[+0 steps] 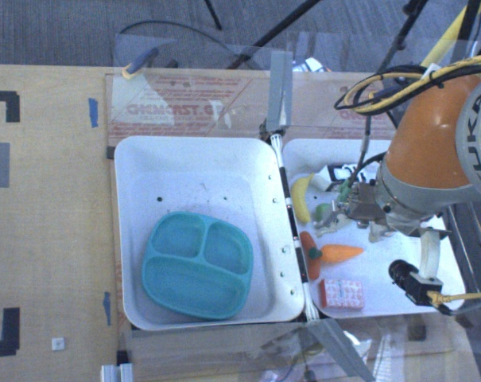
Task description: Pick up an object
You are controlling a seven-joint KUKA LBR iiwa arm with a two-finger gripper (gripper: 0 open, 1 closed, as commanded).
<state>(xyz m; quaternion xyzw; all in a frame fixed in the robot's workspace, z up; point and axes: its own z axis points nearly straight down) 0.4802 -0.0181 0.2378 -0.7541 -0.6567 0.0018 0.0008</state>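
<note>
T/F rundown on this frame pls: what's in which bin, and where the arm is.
1. The teal plastic divided tray lies in the left white bin. True.
2. The yellow toy banana lies in the left bin. False: it is in the right white bin, near its left wall.
3. The orange toy carrot lies in the right bin. True.
4. The pink-and-white patterned box sits on the tray. False: it sits on the right bin's floor, near the front edge.
5. The gripper is over the left bin. False: it is over the right bin, near the banana and carrot.
</note>
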